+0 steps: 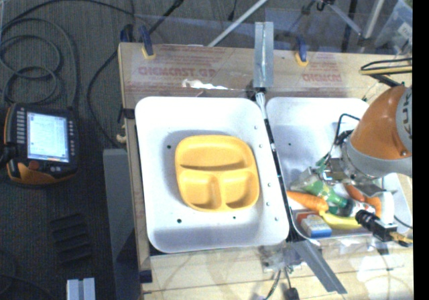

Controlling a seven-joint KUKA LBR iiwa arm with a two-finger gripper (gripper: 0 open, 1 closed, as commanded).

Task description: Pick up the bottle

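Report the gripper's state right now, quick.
Gripper: cannot be told; it sits low over the clutter in the right bin.

The bottle (333, 198), green with a dark cap, lies on its side among clutter in the right bin (295, 132).

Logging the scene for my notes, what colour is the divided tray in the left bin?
Yellow; the divided tray shows plainly in the camera view.
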